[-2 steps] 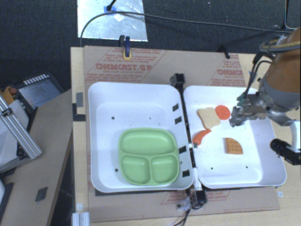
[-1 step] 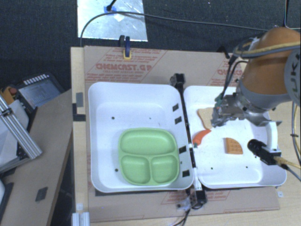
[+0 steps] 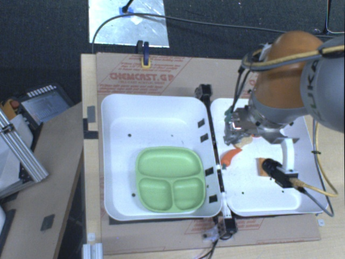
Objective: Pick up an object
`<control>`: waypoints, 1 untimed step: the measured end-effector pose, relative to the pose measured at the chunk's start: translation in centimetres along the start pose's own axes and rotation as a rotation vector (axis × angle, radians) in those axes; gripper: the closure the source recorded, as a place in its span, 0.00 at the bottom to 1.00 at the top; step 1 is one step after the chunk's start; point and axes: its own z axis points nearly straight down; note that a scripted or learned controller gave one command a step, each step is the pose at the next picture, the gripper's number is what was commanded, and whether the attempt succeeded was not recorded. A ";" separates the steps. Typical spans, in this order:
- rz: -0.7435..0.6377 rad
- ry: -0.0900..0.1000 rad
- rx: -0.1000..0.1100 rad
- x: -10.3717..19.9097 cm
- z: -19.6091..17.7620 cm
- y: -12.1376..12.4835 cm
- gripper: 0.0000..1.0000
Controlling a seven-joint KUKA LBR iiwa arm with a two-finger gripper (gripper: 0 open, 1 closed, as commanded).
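Note:
My gripper (image 3: pixel 235 134) hangs low over the left part of the right bin (image 3: pixel 259 201), with the arm's orange band above it. Just below the gripper lies a small orange-red piece (image 3: pixel 232 156) on the bin floor. A pale, cream-coloured thing (image 3: pixel 246 142) shows right beside the gripper, partly hidden by it. A small orange-brown object (image 3: pixel 262 167) lies further right in the same bin. Whether the gripper touches any of these is unclear.
The left bin (image 3: pixel 121 120) holds a light green divided plate (image 3: pixel 170 178) in its front half. A black-clipped divider (image 3: pixel 211 139) runs between the two bins. The arm covers the back right of the right bin.

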 end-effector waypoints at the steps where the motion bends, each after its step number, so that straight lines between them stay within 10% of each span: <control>1: -0.001 0.000 0.000 5.1 1.1 1.1 1.00</control>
